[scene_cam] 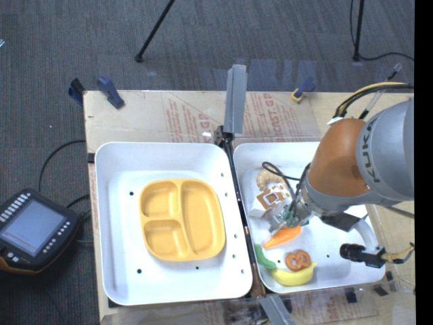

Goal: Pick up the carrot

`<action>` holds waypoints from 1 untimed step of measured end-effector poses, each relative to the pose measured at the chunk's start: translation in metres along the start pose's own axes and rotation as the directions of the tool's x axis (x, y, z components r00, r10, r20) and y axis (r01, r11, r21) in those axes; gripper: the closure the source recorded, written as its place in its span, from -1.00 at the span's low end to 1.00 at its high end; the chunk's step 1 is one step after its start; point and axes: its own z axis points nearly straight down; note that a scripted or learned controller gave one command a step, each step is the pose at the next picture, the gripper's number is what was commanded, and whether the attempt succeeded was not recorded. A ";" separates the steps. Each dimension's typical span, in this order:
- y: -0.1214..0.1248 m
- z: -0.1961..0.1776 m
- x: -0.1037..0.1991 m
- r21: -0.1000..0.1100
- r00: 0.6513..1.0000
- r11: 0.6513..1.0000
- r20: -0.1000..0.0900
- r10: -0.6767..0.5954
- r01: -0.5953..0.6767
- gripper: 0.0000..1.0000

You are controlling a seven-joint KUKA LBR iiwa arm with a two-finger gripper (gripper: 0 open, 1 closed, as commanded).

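An orange carrot lies in the right bin, near its middle, pointing toward the lower left. My gripper hangs right over the carrot's thicker right end, at or just above it. The grey and orange arm covers the bin's right half. I see nothing lifted off the bin floor.
Around the carrot lie a yellow banana with a brown pretzel on it, a green piece, a white-brown packet and a tan pastry. The left bin holds a yellow divided plate.
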 end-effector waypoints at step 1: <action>0.000 0.000 0.000 0.001 1.000 1.000 0.000 0.001 -0.001 -1.00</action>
